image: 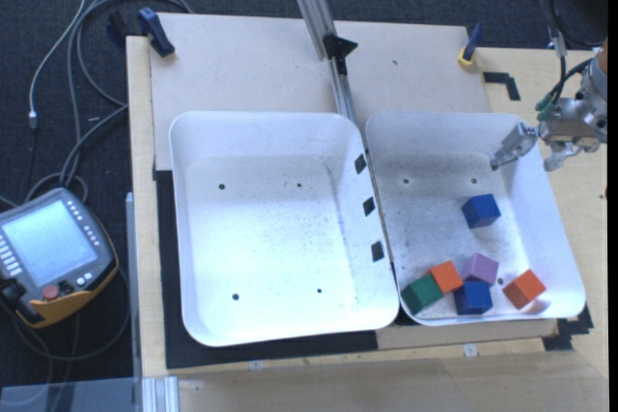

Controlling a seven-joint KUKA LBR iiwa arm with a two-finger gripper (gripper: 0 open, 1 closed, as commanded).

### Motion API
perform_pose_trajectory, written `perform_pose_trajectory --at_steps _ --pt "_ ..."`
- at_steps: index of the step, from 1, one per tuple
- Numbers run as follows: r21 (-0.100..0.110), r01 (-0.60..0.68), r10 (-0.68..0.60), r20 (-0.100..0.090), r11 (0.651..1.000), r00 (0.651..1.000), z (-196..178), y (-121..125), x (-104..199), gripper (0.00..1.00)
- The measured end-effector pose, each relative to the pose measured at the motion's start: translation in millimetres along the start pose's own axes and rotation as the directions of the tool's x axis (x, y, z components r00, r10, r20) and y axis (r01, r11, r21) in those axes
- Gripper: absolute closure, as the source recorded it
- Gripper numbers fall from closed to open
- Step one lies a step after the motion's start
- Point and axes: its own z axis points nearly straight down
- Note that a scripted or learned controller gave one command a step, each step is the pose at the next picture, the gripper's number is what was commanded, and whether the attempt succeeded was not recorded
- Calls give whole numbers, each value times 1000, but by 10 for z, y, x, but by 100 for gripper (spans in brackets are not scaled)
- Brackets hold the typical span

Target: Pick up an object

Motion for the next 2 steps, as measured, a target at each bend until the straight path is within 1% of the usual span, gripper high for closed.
perform_pose_trajectory --at_steps 1,2 --pt "-8 1 -1 4 1000 1000 -346 135 -74 0" --pt "1 2 -2 0 1000 1000 -107 230 75 0"
